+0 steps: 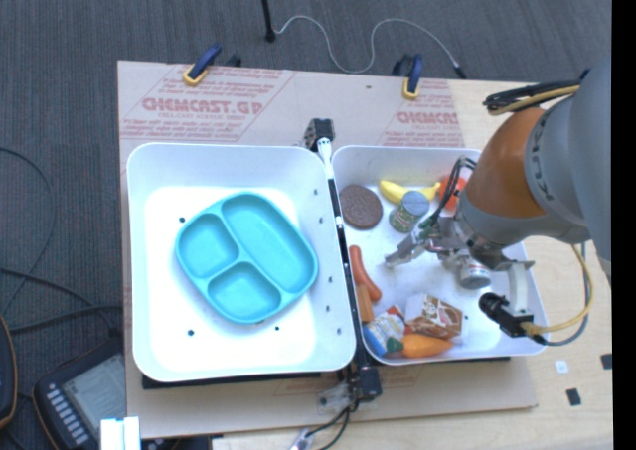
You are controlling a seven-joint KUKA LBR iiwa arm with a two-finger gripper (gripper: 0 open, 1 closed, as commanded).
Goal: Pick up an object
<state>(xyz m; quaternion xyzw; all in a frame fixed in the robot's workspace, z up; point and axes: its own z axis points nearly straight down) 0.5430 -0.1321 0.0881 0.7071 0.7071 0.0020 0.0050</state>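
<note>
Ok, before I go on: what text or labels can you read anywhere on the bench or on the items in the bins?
"CHEMCAST GP", red print repeated on the brown board under the bins, clearest above the left bin.
A second print of the same kind at the board's upper right; partly cut off, not surely readable.
Small can in the right bin: label too small to read.
Packet near that bin's front: printing too blurred to read.

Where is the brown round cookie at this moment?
The brown cookie lies in the right bin, near its upper left corner, just left of the small can and above the hot dog.
</note>
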